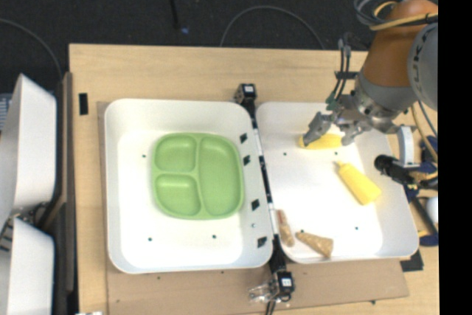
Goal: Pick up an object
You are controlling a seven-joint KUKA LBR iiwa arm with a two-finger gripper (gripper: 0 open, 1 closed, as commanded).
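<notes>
Hovering low in the right bin, near its far wall, with the gripper directly over a small yellow wedge that peeks out beneath the fingers. Spread or pinched: cannot tell from this slant, nor whether the wedge is touched at all. Looks like a light, stiff plastic toy piece, probably smooth and apt to skid or squirt sideways on the slick white floor if nipped off-centre; best taken across its narrow sides, near the thick end. Nearby, well apart from it, a yellow bottle-shaped toy lying flat, and two brown crust-like pieces at the near edge. Over in the left bin, a green divided plate.
</notes>
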